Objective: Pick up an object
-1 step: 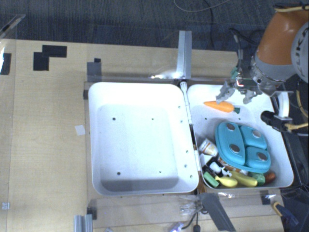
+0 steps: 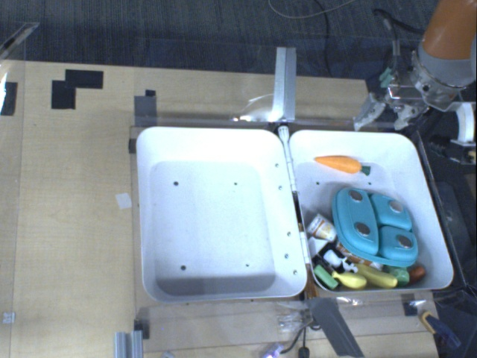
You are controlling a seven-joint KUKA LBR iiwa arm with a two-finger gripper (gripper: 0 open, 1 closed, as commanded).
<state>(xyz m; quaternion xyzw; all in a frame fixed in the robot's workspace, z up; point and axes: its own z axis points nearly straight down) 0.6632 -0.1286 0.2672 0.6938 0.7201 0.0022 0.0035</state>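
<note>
Camera view: the hand (image 2: 387,110) hangs open and holding nothing above the right bin's (image 2: 425,171) far rim. Inside lie a carrot (image 2: 341,165), a blue tray (image 2: 374,226), a banana (image 2: 365,278) and small clutter.

You see the pale wooden worktop (image 2: 67,222) with black tape marks (image 2: 74,86) near its far left corner. A metal post (image 2: 285,84) stands upright behind the seam where the two bins meet. A thin cable (image 2: 320,10) loops across the dark carpeted floor (image 2: 149,13) beyond.
</note>
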